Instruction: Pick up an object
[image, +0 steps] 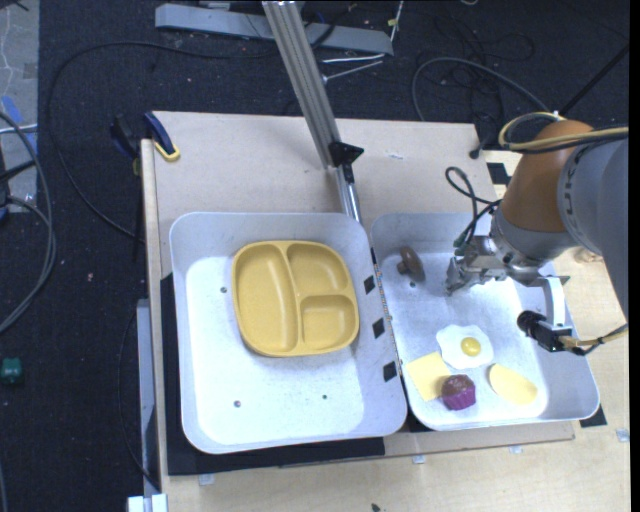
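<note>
I see divided plate (296, 298) in left bin (200, 400); toy foods cluster (470, 370) lower in right bin (575, 395), gripper (462, 278) above them.

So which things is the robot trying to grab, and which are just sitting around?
For the job:
gripper
fried egg
cheese slice
purple ball
yellow piece
brown mushroom
right bin

Just lying about:
yellow divided plate
left bin
metal pole

two white bins (200, 420), one yellow tray (296, 298), five foods (466, 347)
</note>
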